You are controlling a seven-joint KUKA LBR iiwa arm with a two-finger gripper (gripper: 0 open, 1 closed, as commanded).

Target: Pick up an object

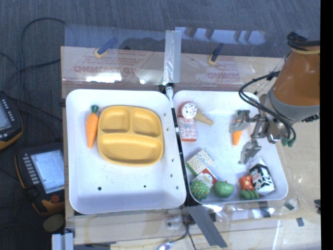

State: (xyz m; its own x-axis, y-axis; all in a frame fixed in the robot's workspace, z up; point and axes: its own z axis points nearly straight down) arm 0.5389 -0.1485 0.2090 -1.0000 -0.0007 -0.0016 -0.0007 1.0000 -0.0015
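End effector (244, 135) hangs open over the right bin (223, 103), one finger touching a small carrot (237, 136).

Two bins (78, 191) of smooth white plastic; divided yellow tray (130, 134) of matt plastic. Orange carrot (92, 128), glossy plastic. Floor (156, 4) of rough grey carpet; gripper (245, 137) of dull grey metal

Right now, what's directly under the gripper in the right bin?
A small orange carrot piece sits by the gripper, on the right bin floor. The fingers and wrist cover some of the floor there, so anything beneath them is hidden.
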